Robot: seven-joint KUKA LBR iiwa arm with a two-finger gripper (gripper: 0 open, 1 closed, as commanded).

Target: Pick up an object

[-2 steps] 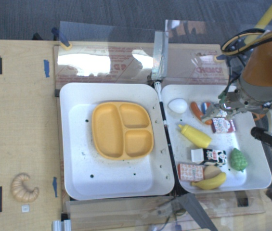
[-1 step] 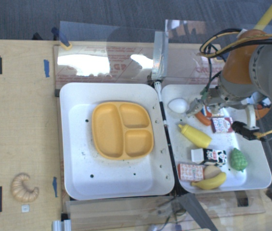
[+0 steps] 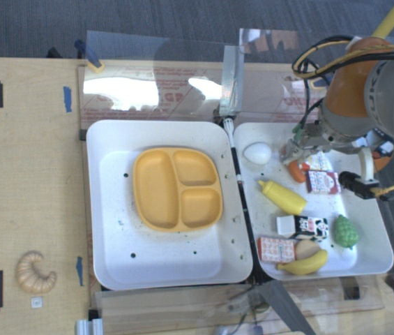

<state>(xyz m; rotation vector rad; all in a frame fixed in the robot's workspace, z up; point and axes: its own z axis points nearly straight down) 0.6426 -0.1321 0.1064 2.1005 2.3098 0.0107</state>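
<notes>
yellow divided tray (image 3: 177,188), white bins (image 3: 106,187), green broccoli (image 3: 346,232), yellow banana (image 3: 305,263)

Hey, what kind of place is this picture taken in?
Most likely a robotics lab's grasping test bench: a grey robot arm with an orange band reaches over two shallow white bins, the right one holding toy food such as a plastic yellow banana, with blue tape marks on the wooden bench.
</notes>
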